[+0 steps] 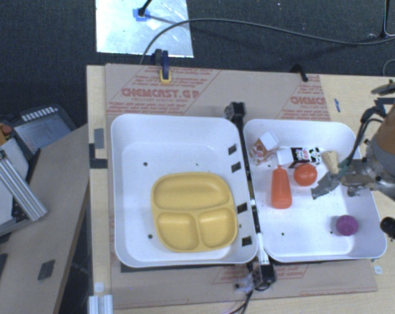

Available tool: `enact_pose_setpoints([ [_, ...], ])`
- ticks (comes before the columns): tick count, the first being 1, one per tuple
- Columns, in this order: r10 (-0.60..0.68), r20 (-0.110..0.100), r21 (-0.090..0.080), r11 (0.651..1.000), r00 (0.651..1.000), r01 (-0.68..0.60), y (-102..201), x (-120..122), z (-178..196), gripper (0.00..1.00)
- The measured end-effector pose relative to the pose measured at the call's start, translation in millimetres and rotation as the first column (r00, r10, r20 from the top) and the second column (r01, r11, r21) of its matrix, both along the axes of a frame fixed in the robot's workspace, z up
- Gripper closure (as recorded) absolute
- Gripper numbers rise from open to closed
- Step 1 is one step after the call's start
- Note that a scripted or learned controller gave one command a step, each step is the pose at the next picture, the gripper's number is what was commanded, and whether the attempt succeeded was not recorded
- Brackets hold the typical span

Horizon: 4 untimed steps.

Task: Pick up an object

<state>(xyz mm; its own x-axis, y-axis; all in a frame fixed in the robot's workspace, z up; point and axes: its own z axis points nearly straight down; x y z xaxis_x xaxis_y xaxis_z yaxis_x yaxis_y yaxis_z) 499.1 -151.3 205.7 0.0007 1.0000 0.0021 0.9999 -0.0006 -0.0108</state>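
The right bin point(315, 247) holds several small objects. An orange bottle point(280, 187) lies near its left wall, with a red-orange ball point(305, 174) beside it. Behind them are a black-and-white carton point(305, 155), a small brown-and-white box point(264, 146) and a beige cone-like piece point(330, 159). A purple ball point(346, 225) rests near the front right. My gripper point(326, 186) hangs over the right bin, just right of the red-orange ball and behind the purple ball. Nothing shows in its grasp.
The left bin point(138, 142) carries a yellow divided plate point(193, 210). A black hinge strip point(244, 175) runs between the bins. The grey arm point(387, 156) comes in over the right bin's right wall. Cables and a foil sheet point(142, 17) lie behind the bench.
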Motion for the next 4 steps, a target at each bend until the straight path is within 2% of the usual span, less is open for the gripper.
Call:
enact_pose_setpoints([
  [1,0.003,0.012,-0.003,1.0,1.0,-0.003,0,3,6,0.0],
  [2,0.002,0.008,-0.001,1.0,1.0,-0.002,-5,4,-56,0.0],
  [3,0.002,0.008,-0.001,1.0,1.0,-0.002,-1,2,-98,0.0],
  [4,0.001,0.01,-0.001,1.0,1.0,-0.001,-1,2,-122,0.0],
])
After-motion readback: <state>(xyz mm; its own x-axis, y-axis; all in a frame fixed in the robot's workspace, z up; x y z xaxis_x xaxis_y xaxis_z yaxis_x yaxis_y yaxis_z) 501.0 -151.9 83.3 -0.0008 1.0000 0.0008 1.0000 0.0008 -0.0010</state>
